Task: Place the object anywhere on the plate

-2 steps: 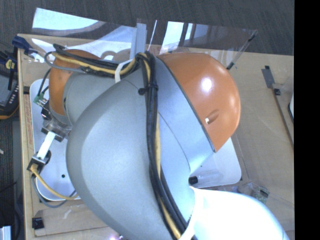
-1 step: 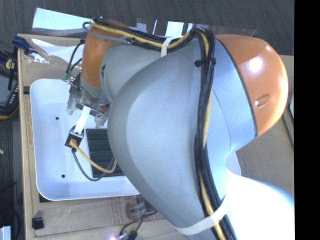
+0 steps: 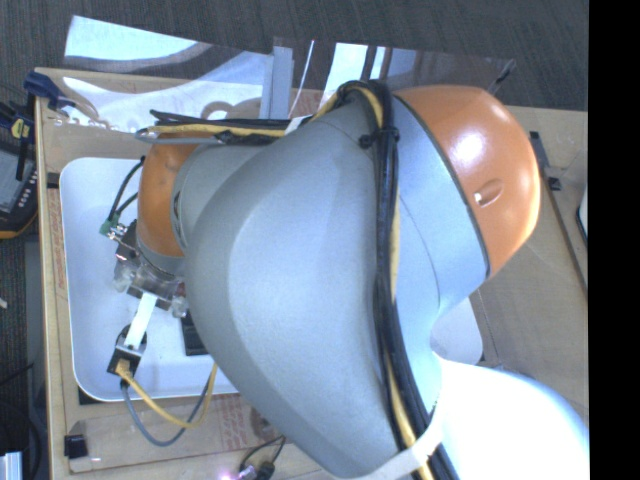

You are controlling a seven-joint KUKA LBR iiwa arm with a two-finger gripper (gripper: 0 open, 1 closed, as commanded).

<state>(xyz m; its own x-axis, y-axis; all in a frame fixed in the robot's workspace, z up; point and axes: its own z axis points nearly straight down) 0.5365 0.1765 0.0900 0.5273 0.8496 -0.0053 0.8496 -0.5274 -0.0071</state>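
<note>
Camera view, smooth grey arm, glossy orange band, jaws over white bin.

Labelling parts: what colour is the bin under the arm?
The bin is white, clearest in the camera view.

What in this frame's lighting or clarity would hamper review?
Camera view: a hard specular highlight sits on the orange shell of the arm; a white patch at lower right is blown out, without detail; the left bin is evenly lit and reasonably sharp; the grey arm, close to the lens, hides most of the scene.
</note>
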